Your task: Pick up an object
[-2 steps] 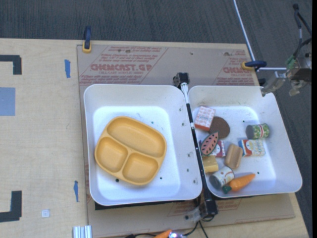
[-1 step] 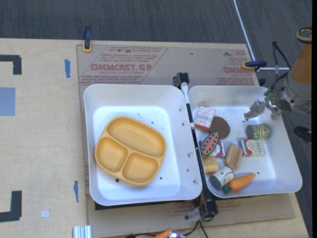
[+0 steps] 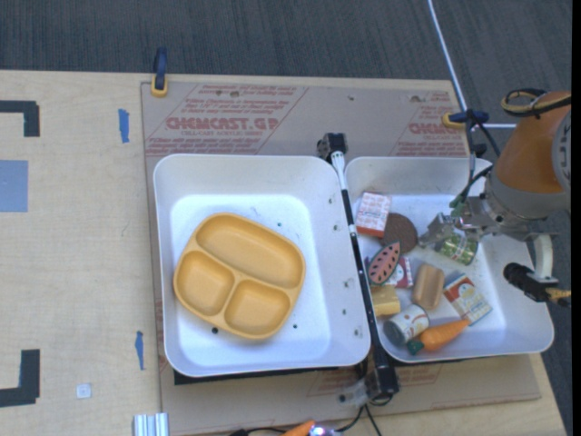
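From above and at a slant, two white bins sat side by side on the bench. The left bin (image 3: 172,189) held a single yellow divided plate (image 3: 241,275) with three compartments, lying flat and a little askew near the middle.

The right bin (image 3: 522,334) was the crowded one. Near its far left corner lay a small red-and-white box (image 3: 372,213), and just beside that a brown round disc (image 3: 400,232). Below them was a watermelon slice (image 3: 384,263), with a yellow cheese block (image 3: 385,300) near the bin's left wall. A tan block (image 3: 428,287) lay tilted in the middle, with a small carton (image 3: 467,298) to its right. At the near edge a can (image 3: 407,323) lay on its side, touching an orange carrot (image 3: 442,334).

I reached in from the right, my orange band over the bin's far right corner. My gripper (image 3: 451,230) was low over the upper right part of that bin, directly at a shiny greenish item (image 3: 458,246) that lay apart from the brown disc and above the tan block. The item seemed to be touching my tip. Metal and glare ran together there, so I could not tell whether my grip was open or closed, nor whether I truly had it.
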You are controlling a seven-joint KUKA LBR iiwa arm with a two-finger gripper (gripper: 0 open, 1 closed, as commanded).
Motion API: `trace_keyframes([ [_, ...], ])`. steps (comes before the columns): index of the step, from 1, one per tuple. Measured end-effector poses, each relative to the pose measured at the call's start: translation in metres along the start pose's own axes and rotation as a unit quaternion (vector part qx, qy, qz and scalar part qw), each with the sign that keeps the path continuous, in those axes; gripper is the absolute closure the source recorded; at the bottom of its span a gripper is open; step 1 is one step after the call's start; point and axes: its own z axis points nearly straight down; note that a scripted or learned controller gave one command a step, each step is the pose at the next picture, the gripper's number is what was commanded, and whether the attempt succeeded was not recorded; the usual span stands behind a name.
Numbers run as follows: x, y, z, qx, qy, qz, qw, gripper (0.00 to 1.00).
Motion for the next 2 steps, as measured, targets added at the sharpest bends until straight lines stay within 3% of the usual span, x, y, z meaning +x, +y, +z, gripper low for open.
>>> trace_keyframes([
  [1, -0.001, 0.001, -0.012, -0.003, -0.001, 0.0, 1.0, 1.0],
  [2, 0.057, -0.068, -0.084, 0.001, 0.001, 0.0, 1.0, 1.0],
])
